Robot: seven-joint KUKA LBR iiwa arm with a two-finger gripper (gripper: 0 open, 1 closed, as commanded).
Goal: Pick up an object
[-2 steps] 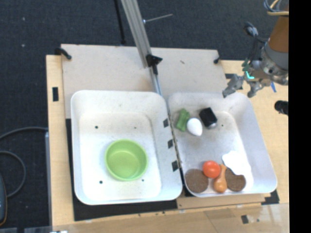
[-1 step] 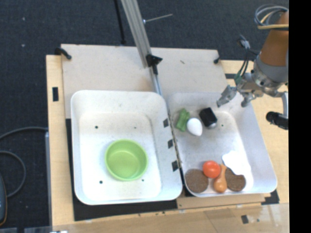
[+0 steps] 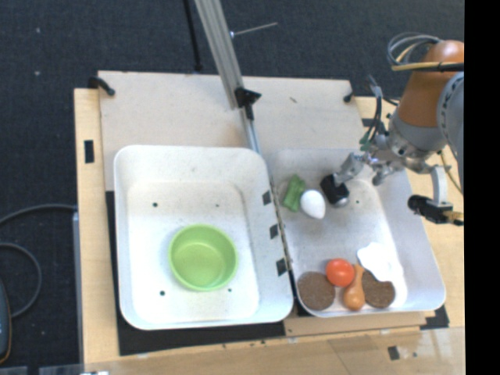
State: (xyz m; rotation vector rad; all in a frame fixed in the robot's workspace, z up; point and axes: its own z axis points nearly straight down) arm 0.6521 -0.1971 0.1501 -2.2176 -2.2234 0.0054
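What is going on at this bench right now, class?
A grey robot arm with an orange band reaches in from the right over the right bin. Its pincer hangs low near a white egg and a green piece at the bin's far left. Nothing is seen held. Near the front edge lie a tomato, two brown patties and a white piece. The left bin holds a green bowl.

No legible text or labels

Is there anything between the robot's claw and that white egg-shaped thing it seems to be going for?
Nothing visible. The gripper sits in the right bin just right of the white egg, with only bare bin floor between; the green object lies beyond the egg.
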